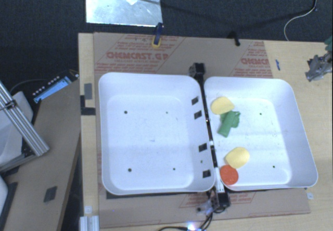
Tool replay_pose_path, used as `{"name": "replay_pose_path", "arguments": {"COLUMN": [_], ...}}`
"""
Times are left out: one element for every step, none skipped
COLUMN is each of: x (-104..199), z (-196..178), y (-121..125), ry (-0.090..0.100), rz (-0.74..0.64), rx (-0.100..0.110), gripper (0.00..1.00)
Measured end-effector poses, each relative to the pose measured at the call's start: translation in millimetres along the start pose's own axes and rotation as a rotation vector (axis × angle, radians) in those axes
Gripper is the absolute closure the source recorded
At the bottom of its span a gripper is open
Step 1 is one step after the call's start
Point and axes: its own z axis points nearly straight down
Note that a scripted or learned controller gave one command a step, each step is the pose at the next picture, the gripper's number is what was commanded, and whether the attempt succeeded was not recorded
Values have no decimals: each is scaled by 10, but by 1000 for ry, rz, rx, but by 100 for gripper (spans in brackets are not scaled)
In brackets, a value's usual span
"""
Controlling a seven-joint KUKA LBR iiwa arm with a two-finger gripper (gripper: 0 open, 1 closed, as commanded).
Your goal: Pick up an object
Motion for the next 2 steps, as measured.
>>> {"name": "replay_pose_path", "arguments": {"x": [-29, 412], "z": [-1628, -727], "y": [-206, -508], "ry": [-2, 7], "rz": [1, 0], "rx": [-4, 21], "gripper": [100, 100]}}
